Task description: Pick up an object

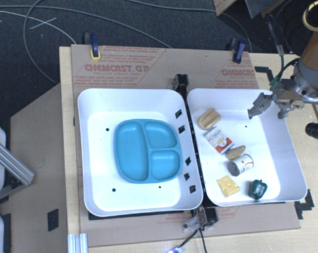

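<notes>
Fingers (256,108) of the gripper (268,109) look spread to us, with nothing between them; we see only white bin floor in the gap.

Starting at the near edge, we find six small objects in the right bin (290,152), all lying loose and apart from the gripper. Nearest, by the bin's near right corner, sits a dark green lump (258,189) with a rounded, shiny look. Just left of it lies a yellow wedge (228,185), flat, like a slice of cheese with small holes. Beyond the wedge we see a cup (239,165) on its side, white with a red mark and a dark grey end facing left. Touching or almost touching its far side is a tan, knobbly nut (235,152), peanut-shaped. Further back lies a carton (218,140), white with red print, turned at a slant. Furthest of the six is a tan block (208,118), soft-edged like a piece of bread, near the bin's left wall.

The gripper hangs over the far right corner of this bin, well apart from the block.

In the left bin (90,141) a blue plate (147,150) with three compartments rests near the middle.

At the far edge of the bench (148,62), two blue clamps (95,46) grip the board.
</notes>
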`<state>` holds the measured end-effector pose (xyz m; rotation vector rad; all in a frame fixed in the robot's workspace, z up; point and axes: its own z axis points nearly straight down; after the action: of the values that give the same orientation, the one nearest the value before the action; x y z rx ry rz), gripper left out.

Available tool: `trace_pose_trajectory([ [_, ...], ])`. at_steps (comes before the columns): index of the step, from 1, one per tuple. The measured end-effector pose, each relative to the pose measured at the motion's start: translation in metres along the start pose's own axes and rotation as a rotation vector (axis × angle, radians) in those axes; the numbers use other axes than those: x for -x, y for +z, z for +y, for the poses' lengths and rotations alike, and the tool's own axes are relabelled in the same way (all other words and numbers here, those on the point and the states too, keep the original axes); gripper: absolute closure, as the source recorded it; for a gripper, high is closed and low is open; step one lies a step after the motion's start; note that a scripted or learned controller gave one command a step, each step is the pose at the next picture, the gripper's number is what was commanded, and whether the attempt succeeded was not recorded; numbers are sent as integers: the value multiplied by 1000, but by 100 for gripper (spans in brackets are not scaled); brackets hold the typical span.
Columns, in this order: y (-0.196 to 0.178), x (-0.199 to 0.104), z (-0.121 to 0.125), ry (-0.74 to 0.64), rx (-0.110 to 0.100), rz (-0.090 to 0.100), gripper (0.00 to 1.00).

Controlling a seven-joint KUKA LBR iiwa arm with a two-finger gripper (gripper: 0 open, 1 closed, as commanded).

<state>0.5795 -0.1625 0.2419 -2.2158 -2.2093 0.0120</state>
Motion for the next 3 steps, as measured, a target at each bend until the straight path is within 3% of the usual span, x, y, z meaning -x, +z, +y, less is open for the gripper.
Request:
trace_pose_trajectory([
  [1, -8, 0, 2, -3, 13, -3, 0],
  [3, 99, 2, 6, -3, 8, -1, 0],
])
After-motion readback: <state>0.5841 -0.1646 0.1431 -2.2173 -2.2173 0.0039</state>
